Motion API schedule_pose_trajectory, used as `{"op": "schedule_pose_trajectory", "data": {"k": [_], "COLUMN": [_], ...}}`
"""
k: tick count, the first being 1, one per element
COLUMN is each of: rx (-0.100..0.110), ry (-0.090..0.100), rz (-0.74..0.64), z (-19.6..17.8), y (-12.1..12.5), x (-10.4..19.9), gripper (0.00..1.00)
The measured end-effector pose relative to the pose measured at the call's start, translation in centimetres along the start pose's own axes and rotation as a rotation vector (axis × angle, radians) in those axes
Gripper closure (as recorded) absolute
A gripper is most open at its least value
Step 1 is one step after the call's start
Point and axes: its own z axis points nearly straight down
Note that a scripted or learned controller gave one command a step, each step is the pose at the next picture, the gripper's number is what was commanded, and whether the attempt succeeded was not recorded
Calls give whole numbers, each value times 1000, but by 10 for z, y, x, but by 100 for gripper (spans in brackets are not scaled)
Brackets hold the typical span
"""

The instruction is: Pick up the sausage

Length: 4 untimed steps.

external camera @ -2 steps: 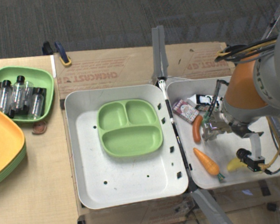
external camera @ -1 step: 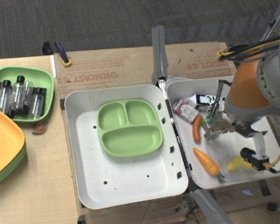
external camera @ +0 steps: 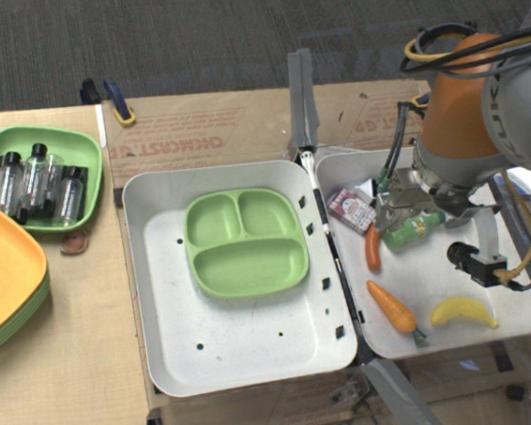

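The sausage is crowded from above by a packet and on its right by a green bottle. Bare floor is left on its left, towards the bin wall, and below it before the carrot.

Left white plastic bin holds a light green three-compartment plate, lying flat near its back half. Right white bin: orange toy carrot near the front, yellow toy banana just right of it, green plastic bottle on its side further back, pink-and-white crinkly packet at back left. On the wooden bench far left: green square tray with small dark-capped clear bottles, stack of orange plates touching its front.
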Motion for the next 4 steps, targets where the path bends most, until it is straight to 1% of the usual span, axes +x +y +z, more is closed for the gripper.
{"op": "schedule_pose_trajectory", "data": {"k": [1,2,3,4], "rx": [2,4,-1,1], "ry": [1,1,0,2], "rz": [120,122,-26,-52], "z": [98,90,100,100], "y": [-22,-23,2,-14], "x": [-48,-49,-53,-46], "gripper": [100,100,100,100]}}
